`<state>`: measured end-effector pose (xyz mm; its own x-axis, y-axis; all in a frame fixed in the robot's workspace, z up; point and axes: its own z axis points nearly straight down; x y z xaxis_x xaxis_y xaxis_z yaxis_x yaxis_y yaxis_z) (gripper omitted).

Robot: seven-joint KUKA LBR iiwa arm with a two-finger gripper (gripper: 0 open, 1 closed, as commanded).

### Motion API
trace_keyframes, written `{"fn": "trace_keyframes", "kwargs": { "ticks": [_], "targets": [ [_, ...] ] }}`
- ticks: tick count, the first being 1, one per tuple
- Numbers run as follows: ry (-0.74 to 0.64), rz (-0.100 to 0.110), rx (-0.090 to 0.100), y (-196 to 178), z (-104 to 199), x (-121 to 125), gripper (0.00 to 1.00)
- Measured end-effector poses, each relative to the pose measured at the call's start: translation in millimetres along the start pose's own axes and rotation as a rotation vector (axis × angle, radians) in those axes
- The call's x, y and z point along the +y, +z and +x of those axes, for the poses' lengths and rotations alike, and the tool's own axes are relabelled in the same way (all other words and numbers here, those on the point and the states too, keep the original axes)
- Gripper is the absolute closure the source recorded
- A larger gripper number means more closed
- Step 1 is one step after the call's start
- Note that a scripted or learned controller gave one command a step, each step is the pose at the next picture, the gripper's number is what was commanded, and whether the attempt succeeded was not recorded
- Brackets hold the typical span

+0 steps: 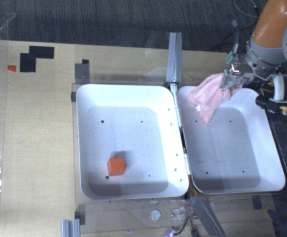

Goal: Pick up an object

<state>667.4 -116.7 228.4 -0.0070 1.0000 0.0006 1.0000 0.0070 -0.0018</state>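
A pink cloth hangs from my gripper above the back left part of the right bin. The fingers are shut on the cloth's upper right end, and the rest droops down and to the left, near the divider between the bins. An orange block lies on the floor of the left bin, toward its front left. The arm's orange band shows at the top right.
A grey metal post stands behind the gap between the bins. Black markers and a small orange square lie on the bench at the far left. Black hardware sits along the right bin's right edge.
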Motion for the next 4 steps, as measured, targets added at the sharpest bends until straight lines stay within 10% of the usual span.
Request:
{"fn": "trace_keyframes", "kwargs": {
  "ticks": [1, 2, 4],
  "targets": [
    [-0.069, -0.006, -0.002, 119, -5, 4, 0.0],
    [-0.143, -0.043, -0.007, 127, -12, -14, 0.0],
    [-0.47, -0.016, -0.01, 127, 2, 0, 0.0]
  ]
}}
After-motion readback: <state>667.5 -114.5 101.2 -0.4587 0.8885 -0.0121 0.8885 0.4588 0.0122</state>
